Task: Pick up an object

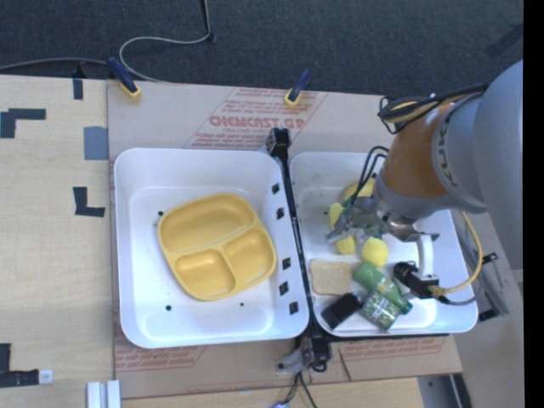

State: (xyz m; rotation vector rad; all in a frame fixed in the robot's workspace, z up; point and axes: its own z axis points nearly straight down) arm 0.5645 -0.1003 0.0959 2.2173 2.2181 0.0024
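Gripper (350,221) is down in the right bin (450,317), over the cluster of objects at the bin's left-centre. Wrist and orange band (410,155) cover most of it from above, so can't tell whether the fingers are spread or pressed together, or whether anything sits between them.

Objects around it:
- yellow piece (345,245) just below the gripper, touching or nearly so, can't tell which
- yellow ball (374,251) just right of that piece, under the wrist's lower edge
- another yellow bit (356,191) peeks out above the gripper, partly hidden by the arm
- tan sponge (331,275) flat on the bin floor below the yellow piece
- green bottle (382,292) lying tilted, right of the sponge
- black block (341,309) at the sponge's lower edge, near the front wall

Room: the objects are packed into the bin's left and lower half, close to the divider wall between the bins. The right bin's upper-left corner is bare. Cables (425,272) run along the arm's lower side over the bin's right part.

Left bin (136,228) holds a yellow divided plate (217,245), well apart from the gripper, with bare floor all round it. Both bins sit on cardboard (195,113) on the surface.
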